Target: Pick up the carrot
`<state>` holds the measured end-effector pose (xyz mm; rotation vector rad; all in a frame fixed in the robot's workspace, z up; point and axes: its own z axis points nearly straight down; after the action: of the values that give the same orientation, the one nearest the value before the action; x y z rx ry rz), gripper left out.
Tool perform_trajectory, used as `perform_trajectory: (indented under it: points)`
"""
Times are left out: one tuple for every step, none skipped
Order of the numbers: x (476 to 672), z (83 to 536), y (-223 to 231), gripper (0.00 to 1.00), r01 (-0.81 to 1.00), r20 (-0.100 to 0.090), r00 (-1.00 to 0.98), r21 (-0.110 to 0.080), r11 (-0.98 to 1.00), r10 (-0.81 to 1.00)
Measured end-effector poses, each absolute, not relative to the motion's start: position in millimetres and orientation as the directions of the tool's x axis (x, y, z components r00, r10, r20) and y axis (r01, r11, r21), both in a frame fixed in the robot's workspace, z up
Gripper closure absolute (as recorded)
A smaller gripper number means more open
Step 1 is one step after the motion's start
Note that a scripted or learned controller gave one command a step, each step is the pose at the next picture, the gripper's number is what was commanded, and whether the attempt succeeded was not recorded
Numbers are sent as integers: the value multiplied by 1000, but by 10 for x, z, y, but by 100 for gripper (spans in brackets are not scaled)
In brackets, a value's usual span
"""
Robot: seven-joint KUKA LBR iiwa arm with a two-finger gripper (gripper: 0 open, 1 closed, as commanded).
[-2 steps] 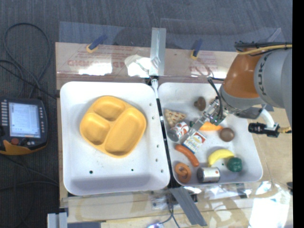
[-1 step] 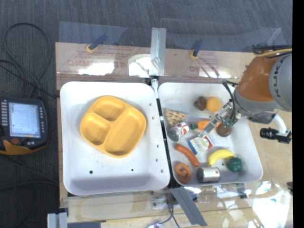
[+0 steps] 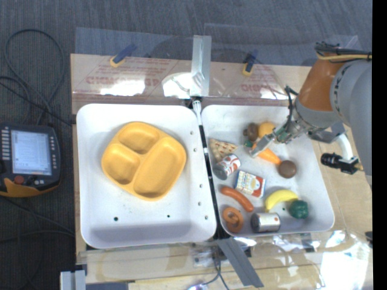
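Camera view: two white bins sit side by side on the surface. The left bin (image 3: 91, 222) holds a yellow divided plate (image 3: 143, 159). The right bin (image 3: 323, 213) holds assorted toy foods. The carrot (image 3: 269, 156) lies in the upper middle of the right bin, tilted, just below and beside the pincer (image 3: 266, 142). The arm (image 3: 329, 92) reaches in from the right, its orange band above the wrist. Whether the pincer is apart or together cannot be told; the carrot is not seen between its parts. An orange-yellow fruit (image 3: 265, 128) and a brown item (image 3: 251, 130) lie just above the pincer. A brown ball (image 3: 287, 168) lies right of the carrot. A banana (image 3: 279, 198), a green item (image 3: 298, 209), a sausage (image 3: 237, 198), a small carton (image 3: 250, 183) and a can (image 3: 265, 222) lie lower in the bin.
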<state>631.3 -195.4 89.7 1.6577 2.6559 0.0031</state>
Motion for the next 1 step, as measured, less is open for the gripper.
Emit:
perform_trajectory:
  points:
    - [6327,1014,-1962,100,897,-17,-442,8,442,897]
